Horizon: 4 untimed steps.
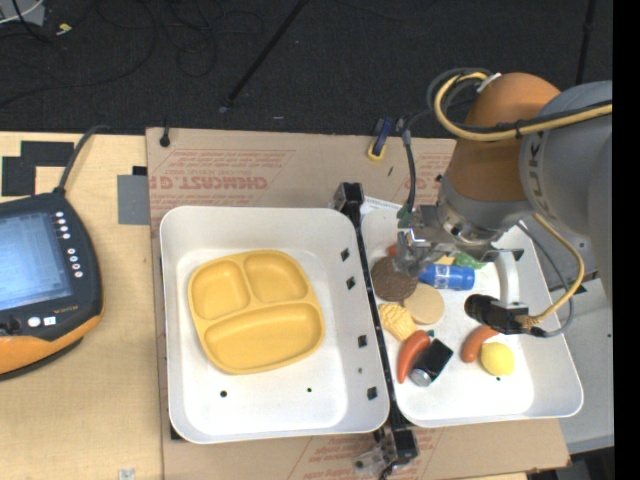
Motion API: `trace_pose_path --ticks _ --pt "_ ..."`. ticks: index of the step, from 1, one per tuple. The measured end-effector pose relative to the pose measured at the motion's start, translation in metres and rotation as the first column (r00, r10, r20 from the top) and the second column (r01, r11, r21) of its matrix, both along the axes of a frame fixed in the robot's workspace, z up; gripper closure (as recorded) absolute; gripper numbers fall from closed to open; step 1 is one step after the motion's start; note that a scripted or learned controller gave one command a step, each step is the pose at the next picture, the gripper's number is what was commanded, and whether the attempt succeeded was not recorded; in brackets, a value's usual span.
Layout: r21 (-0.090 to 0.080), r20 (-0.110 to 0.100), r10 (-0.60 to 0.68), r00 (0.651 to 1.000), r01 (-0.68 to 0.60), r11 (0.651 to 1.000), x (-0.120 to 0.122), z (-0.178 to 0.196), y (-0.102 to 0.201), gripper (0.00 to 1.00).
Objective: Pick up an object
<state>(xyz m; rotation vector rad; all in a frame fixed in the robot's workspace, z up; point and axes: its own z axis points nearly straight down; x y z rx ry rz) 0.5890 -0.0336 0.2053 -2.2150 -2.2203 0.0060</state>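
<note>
The right bin (540,393) holds several small items. Among them are a brown disc (392,282), a tan round biscuit (428,306), a yellow ridged piece (397,320) and a red-orange carrot-like piece (410,356). There is also a black cylinder with a silver end (432,364), an orange piece (477,343), a yellow lemon (498,359) and a blue bottle (448,275) with something green (471,262) behind it. My gripper (408,250) reaches down at the bin's back left. It is just above the far edge of the brown disc and left of the blue bottle. Nothing shows between its fingers.
The left bin (190,238) contains a yellow divided plate (257,308). A black clip rail (366,298) joins the two bins. A teach pendant (40,278) lies on the bench at far left. The arm's orange wrist (495,148) hangs over the right bin's back.
</note>
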Motion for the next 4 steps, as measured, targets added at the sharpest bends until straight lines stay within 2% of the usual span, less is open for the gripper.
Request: trace_pose_path --ticks 1,2,3,4 --pt "-0.001 0.011 -0.007 1.0 0.007 1.0 -0.059 0.12 -0.022 1.0" --pt "0.001 -0.004 0.002 1.0 -0.002 1.0 0.013 -0.016 0.033 1.0" --pt "0.002 0.008 0.003 1.0 -0.003 1.0 -0.056 0.097 0.084 1.0" --pt "-0.001 0.005 -0.006 1.0 0.006 1.0 -0.107 0.133 0.037 1.0"
